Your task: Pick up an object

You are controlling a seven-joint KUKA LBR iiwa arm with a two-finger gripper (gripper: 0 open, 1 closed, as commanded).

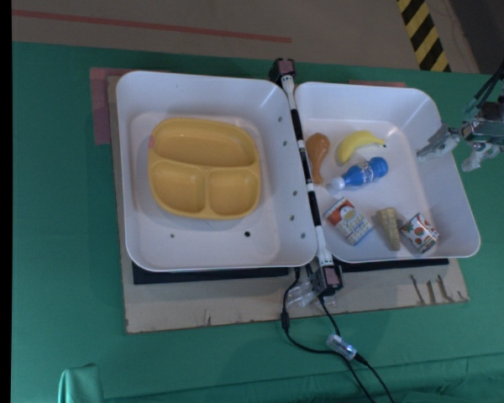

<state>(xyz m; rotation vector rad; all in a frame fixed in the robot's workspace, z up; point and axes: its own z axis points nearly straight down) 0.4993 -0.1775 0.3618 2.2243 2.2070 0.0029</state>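
Observation:
The right bin (441, 204) holds a banana (359, 145), a brown drumstick (317, 154), a blue and white bottle (359, 175), a small red and white carton (349, 221), a tan cone (390, 227) and a small can (419, 232). My gripper (454, 152) hangs over the bin's right rim, above and to the right of all of these. Its two fingers stand apart, open, with nothing between them.
The left bin (143, 246) carries a yellow divided plate (205, 167). A hinge strip (302, 162) runs between the bins. Cables (336, 342) trail off the cardboard base in front. Green cloth covers the bench around the bins.

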